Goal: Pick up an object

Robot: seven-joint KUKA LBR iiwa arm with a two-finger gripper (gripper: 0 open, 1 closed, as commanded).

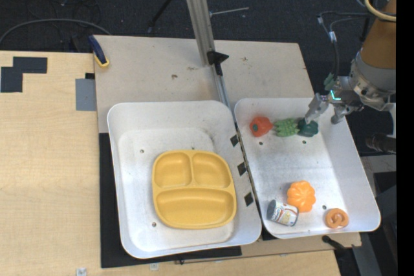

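Objects in the right bin numbered six: a red tomato, green broccoli and a teal piece near its far wall, and an orange pumpkin, a small can and a doughnut near its front. One yellow divided plate lay in the left bin. The gripper hung at the right bin's far right corner, jaws spread, pinching nothing.

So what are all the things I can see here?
bins: 2, white, side by side on the bench
divided plate: 1, yellow, left bin
tomato toy: 1, red, right bin, far end
broccoli toy: 1, green, beside the tomato toy
teal object: 1, right of the broccoli toy
pumpkin toy: 1, orange, right bin, near end
small can: 1, white, lying by the pumpkin toy
ring toy: 1, orange, near right corner
metal post: 1, silver, behind the bins
gripper: 1, grey, over the right bin's far edge
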